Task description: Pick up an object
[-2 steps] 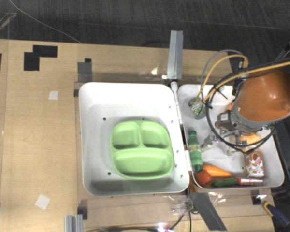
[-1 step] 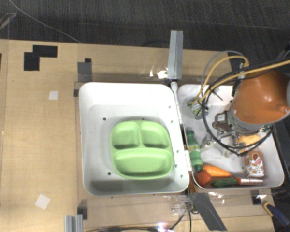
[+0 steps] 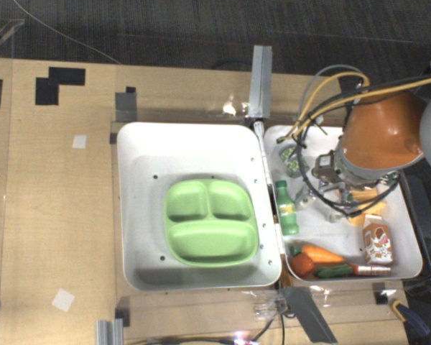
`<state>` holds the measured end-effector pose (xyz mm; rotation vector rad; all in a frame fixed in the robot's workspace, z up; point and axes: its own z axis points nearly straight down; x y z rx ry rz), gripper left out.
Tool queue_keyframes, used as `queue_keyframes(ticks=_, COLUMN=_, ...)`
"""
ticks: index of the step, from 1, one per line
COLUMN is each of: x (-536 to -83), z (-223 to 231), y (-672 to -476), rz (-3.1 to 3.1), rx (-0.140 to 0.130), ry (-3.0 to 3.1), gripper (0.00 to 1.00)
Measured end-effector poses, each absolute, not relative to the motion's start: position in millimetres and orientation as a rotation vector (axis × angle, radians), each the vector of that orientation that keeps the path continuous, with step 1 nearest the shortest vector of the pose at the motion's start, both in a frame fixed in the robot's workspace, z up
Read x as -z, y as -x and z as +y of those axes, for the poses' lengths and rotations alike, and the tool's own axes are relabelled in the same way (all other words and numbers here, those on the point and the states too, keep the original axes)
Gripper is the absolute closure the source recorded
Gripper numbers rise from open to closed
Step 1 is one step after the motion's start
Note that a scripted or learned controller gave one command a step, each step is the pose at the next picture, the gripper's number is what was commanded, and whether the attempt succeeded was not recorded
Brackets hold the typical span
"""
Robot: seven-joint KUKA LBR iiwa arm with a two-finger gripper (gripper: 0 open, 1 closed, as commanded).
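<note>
Gripper (image 3: 335,192) sits low over middle of right bin (image 3: 409,261); grip state cannot be told, wrist and cables hide it. Green bottle (image 3: 285,208) along bin's left wall; carrot (image 3: 323,253), small carton (image 3: 377,241) near front edge. Left bin (image 3: 136,192) carries green divided tray (image 3: 211,222), centred.

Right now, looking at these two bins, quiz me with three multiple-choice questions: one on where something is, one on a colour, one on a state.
1. Where is the divided plate?
A. left bin
B. right bin
C. on the bench outside the bins

2. What colour is the bottle along the right bin's left wall?
A. red
B. green
C. blue

3. How does the carrot sit?
A. standing upright
B. hanging from the arm
C. lying flat near the bin's front wall

Answers:
1. A, it fills the middle of the left bin.
2. B, its body is green.
3. C, it lies lengthwise on the bin floor.
</note>
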<state>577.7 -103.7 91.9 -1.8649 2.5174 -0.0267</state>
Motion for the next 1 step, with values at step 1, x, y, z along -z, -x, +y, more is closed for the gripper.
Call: queue_keyframes(ticks=1, x=-92.5, z=-102.2, y=-570.0, rz=2.486, rx=0.033, ry=1.899, gripper=0.00)
